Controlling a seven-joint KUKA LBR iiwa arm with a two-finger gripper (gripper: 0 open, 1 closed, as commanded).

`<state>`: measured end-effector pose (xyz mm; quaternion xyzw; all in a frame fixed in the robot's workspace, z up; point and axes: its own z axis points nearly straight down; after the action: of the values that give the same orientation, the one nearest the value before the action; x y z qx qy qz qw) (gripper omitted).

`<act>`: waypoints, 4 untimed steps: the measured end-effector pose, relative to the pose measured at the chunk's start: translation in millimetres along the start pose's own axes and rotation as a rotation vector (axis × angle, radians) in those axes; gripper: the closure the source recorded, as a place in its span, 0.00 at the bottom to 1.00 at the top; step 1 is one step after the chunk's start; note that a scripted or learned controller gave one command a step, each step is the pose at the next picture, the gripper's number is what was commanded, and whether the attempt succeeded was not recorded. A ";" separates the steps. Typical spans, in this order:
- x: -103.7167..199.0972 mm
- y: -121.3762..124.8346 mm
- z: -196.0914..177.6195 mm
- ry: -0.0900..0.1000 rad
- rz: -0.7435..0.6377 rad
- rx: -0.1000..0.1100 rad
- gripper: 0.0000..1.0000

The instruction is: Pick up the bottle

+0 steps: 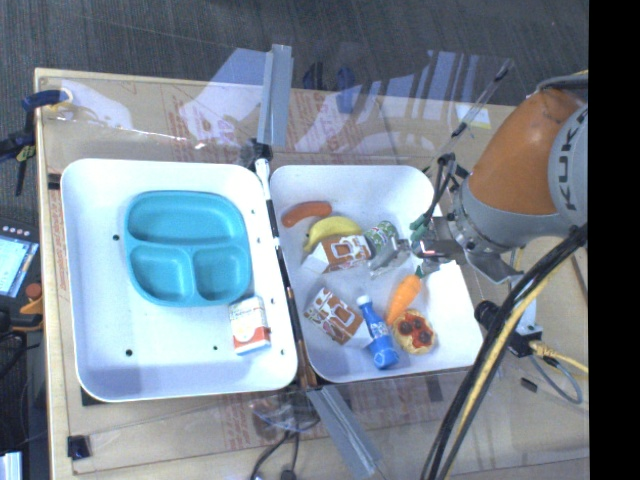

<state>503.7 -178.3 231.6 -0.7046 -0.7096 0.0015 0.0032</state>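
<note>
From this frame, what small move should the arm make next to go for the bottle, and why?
Probably shift the gripper toward the right bin's front edge. The blue bottle lies there between a carton and a tart, while the gripper sits by the carrot.

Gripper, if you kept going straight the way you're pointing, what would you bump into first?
Probably the green can. The gripper reaches in from the right, pointing left across the right bin, and the can lies just ahead. Height is hard to judge, so it might pass above it.

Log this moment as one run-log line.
task: pick up bottle | bottle: lying in right bin, not held | gripper: above bin
</note>
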 end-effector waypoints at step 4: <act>15.3 71.4 141.7 0.001 0.809 0.001 0.00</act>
<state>574.1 -162.2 89.5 -0.9269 -0.3752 0.0029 0.0031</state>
